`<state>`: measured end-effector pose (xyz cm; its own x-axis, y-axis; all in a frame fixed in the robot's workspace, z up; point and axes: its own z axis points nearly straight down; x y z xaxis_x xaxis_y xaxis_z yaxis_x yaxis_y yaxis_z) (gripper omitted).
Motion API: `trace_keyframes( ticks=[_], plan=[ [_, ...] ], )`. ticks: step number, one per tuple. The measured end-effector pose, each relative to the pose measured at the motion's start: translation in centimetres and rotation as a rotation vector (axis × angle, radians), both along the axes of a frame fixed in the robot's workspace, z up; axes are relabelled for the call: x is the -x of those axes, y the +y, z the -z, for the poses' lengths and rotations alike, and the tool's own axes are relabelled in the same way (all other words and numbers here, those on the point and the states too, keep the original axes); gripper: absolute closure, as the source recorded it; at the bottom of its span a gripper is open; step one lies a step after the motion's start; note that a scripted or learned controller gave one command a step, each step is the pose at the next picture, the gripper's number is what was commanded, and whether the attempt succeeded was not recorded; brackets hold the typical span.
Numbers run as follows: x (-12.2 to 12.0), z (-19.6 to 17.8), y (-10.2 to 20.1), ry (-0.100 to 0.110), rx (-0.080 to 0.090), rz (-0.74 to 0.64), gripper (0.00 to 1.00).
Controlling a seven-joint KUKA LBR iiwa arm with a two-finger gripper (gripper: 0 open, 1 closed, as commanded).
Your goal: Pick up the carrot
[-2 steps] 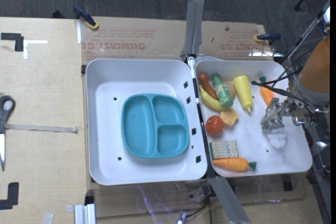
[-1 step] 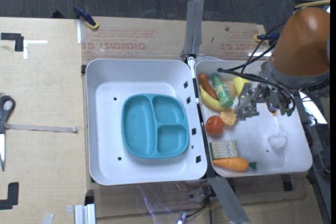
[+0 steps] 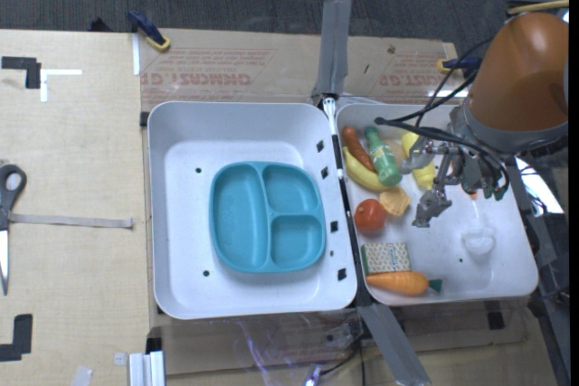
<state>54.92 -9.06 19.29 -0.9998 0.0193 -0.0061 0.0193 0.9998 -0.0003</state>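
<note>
Right bin (image 3: 507, 280): end effector (image 3: 427, 211) mid-bin, grip state perhaps indiscernible (carrot (image 3: 396, 283) apart, near front wall).

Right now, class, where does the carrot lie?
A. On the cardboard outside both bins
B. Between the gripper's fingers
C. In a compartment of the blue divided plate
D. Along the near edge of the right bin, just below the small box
D. The carrot lies on the floor of the right bin at its near edge, just below the small box, apart from the gripper.
</note>
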Motion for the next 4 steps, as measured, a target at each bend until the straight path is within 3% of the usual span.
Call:
trace_keyframes(
  ticks=[1, 2, 3, 4],
  plan=[
    [7.0, 0.1, 4.5, 0.004, 0.000, -0.173, 0.00],
    [6.2, 0.1, 7.4, 0.002, 0.001, -0.527, 0.00],
    [0.3, 0.1, 3.8, 0.001, 0.001, -0.242, 0.00],
    [-0.3, 8.5, -2.2, 0.001, 0.001, -0.318, 0.00]
  ],
)
